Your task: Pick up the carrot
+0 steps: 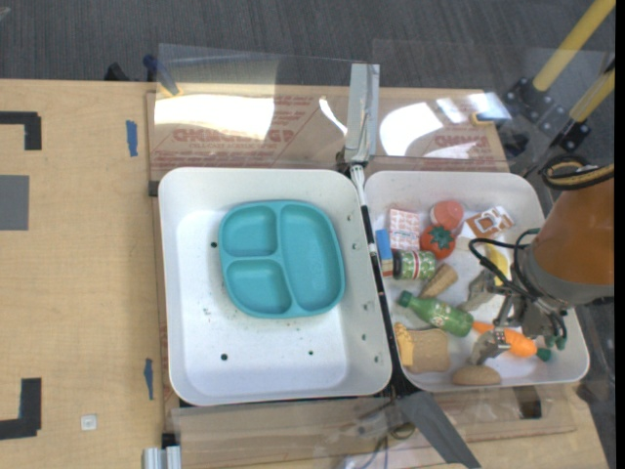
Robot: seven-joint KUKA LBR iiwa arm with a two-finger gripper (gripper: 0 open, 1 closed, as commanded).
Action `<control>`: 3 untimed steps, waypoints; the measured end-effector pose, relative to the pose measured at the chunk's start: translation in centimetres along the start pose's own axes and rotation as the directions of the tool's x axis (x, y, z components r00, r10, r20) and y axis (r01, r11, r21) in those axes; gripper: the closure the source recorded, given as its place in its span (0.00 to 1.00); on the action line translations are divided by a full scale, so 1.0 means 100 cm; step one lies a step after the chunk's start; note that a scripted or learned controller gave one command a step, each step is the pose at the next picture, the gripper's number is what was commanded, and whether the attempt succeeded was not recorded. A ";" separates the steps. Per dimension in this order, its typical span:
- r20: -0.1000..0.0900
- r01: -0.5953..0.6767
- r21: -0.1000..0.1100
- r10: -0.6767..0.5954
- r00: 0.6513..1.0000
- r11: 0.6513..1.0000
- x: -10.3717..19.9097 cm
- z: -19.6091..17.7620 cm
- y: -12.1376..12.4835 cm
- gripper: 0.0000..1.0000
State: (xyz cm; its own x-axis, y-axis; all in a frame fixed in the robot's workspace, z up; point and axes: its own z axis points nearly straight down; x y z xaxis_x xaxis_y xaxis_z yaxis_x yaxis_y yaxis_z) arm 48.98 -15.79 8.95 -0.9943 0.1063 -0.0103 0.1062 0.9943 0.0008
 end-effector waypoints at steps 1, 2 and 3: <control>0.012 0.002 0.002 -0.002 1.000 1.000 -0.004 -0.012 0.001 1.00; 0.010 0.003 0.002 -0.003 1.000 1.000 -0.004 -0.012 0.001 0.00; 0.002 -0.245 0.000 0.245 0.969 0.969 0.003 0.000 -0.027 0.00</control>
State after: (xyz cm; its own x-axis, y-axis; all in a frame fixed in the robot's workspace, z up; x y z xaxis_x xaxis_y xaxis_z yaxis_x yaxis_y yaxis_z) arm 48.38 -18.47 8.91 -0.9378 0.3471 -0.0115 0.3471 0.9378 0.0031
